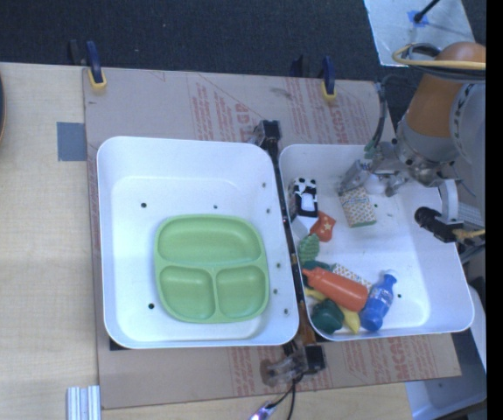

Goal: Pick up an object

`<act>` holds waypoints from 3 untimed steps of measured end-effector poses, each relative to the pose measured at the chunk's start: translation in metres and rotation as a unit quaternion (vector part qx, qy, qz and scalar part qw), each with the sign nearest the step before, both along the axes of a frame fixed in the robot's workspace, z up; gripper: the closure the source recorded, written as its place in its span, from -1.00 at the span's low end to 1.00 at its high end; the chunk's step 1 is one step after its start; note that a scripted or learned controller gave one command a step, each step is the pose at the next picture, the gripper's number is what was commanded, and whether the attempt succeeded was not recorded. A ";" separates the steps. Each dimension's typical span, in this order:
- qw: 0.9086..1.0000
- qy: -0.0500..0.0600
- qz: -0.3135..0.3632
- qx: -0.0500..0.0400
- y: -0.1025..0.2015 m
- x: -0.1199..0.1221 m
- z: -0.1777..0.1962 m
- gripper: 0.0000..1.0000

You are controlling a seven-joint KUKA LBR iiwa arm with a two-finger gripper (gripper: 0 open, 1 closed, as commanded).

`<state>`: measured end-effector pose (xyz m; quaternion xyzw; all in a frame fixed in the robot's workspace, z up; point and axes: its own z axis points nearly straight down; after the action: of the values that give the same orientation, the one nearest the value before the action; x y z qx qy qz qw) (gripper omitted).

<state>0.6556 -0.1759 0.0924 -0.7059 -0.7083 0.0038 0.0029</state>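
Note:
My gripper (362, 185) hangs over the back middle of the right bin (426, 269), on the arm that comes in from the right. A small speckled beige block (358, 209) sits right at the gripper's tip, touching or just below it; I cannot tell whether it is gripped. Along the bin's left wall lie a black-and-white toy (303, 198), a small red piece (324, 227) and a green toy (308, 250). At the front are an orange carrot-like toy (334, 287), a blue bottle (378, 303), a dark green item (326, 318) and a yellow piece (349, 322).
The left bin (120, 234) holds a light green divided plate (212, 268). A black clamp (270, 134) sits at the back where the two bins meet, and cables hang at the front (290, 370). A black part of the arm (439, 223) overhangs the right bin's right side.

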 end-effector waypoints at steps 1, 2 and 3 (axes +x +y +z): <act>1.000 0.011 0.000 0.002 -0.002 -0.004 0.011 1.00; 1.000 -0.003 -0.003 -0.001 -0.036 -0.086 0.076 1.00; 1.000 -0.004 0.007 0.002 0.079 -0.030 0.036 1.00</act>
<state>0.6253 -0.0968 0.1288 -0.7012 -0.7130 -0.0006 0.0019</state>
